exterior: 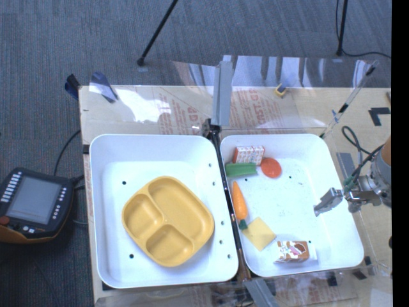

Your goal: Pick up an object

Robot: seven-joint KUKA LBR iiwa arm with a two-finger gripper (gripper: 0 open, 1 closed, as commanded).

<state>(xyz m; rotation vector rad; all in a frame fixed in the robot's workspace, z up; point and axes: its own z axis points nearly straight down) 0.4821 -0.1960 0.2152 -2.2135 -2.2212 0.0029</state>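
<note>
The right bin (339,235) holds six small toy foods: one red-and-white carton (248,154) at the far side, one green pod (241,169) just near of it, one red tomato (271,167) beside them, one orange carrot (239,201), one yellow cheese slice (259,233), and one brown-and-white packet (294,251) nearest. One yellow divided plate (167,219) lies in the left bin (105,171). The gripper (324,203) hangs over the right bin's right side with nothing between its fingers; how wide they stand I cannot tell.

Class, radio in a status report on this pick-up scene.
End effector over right bin, holding nothing. Carrot, cheese slice, packet lie untouched. Path clear.
</note>
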